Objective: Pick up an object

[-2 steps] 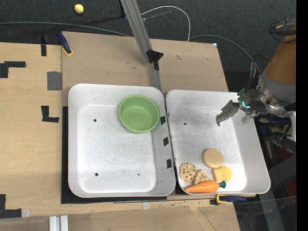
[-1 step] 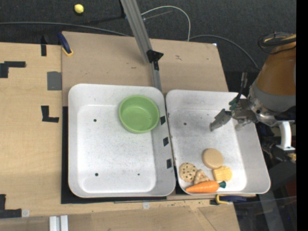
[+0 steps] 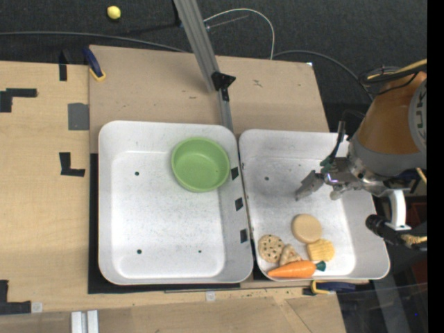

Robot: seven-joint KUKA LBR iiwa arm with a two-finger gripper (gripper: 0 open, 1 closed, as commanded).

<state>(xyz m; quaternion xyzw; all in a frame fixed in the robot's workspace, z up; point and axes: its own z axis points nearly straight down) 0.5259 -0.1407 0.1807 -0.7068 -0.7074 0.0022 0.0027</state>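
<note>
Carrot (image 3: 294, 270): orange, green-tipped (lying flat), right bin (image 3: 277, 151) front.

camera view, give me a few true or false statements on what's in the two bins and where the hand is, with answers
1. The round green plastic bowl sits in the left white bin. True.
2. The orange toy carrot lies along the far edge of the right white bin. False: it lies along the near edge, beside the other food pieces.
3. The hand hangs over the right bin, with nothing seen between its fingers. True.
4. The round tan biscuit lies inside the green bowl. False: it lies in the right bin, just above the yellow ridged piece.
5. A speckled brown cookie lies in the right bin's near left corner. True.
</note>
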